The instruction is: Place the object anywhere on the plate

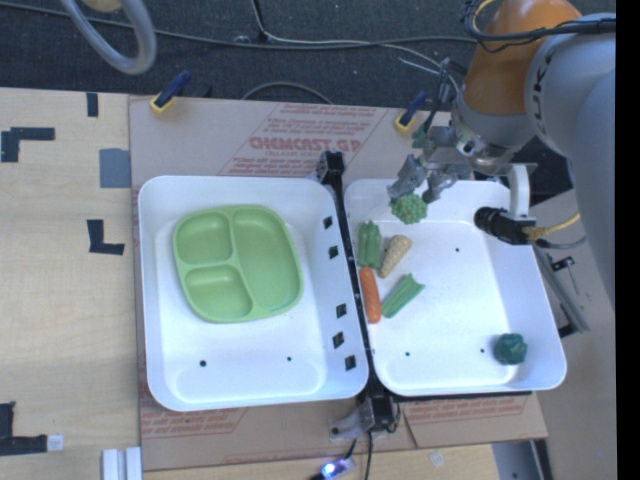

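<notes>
Nearest the camera, a dark green lump [511, 348] sits in the front right corner of the right bin [520, 373], while the green divided plate [237, 263] lies in the left bin [170, 368]. Further back, a carrot [371, 295], green pod [401, 295], corn cob [395, 254] and small green vegetable [370, 242] cluster by the right bin's left wall. Beyond them, the gripper [413, 196] pinches a broccoli floret [408, 209] between its fingers at that bin's far edge.

Green broccoli floret [408, 209] at right bin's far edge, green divided plate [237, 262] in left bin
</notes>
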